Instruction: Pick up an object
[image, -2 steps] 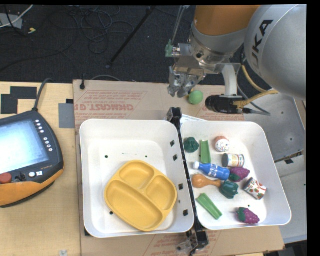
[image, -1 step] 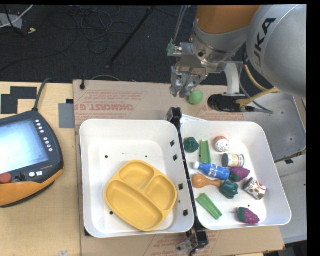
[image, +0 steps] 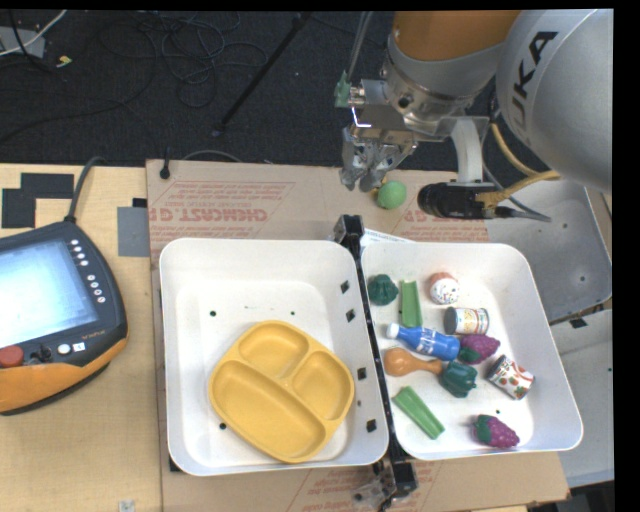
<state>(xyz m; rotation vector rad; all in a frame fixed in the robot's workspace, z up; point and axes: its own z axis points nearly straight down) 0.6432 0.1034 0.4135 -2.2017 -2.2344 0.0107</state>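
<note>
A: Two white bins sit side by side on the counter. What surrounds them, from the left?

B: A teach pendant lies well left of the bins. The left bin holds one yellow divided tray. The right bin holds small items: a blue bottle, green stick, purple grapes, a small can.

A: Tool position?

B: The tool hangs above the counter beyond the bins' far rims, near their shared divider. A green ball sits just beside its tips, not between them. Whether the fingers are apart or together cannot be told.

A: Open room?

B: Bare floor remains along the right bin's near-left corner.
</note>
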